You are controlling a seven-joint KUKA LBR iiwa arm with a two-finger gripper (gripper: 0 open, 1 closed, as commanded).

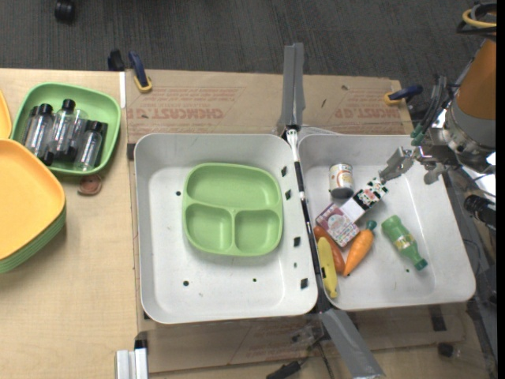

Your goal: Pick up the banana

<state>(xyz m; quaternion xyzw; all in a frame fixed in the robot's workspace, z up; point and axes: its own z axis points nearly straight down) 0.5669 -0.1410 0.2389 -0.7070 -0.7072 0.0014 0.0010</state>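
The banana [326, 267] is yellow and lies lengthwise against the left wall of the right bin [442, 279], near its front corner. An orange carrot [359, 249] lies just right of it, and a pink box [339, 226] sits just behind it. My gripper [412, 169] hovers over the back right part of the same bin, well away from the banana. Its fingers are spread open with nothing between them.
Also in the right bin are a small can [341, 178], a black-and-white item [369, 194] and a green bottle [403, 243]. The left bin [158, 275] holds a green divided plate [233, 209]. A green tray of bottles [67, 129] and orange plates [24, 204] sit at the far left.
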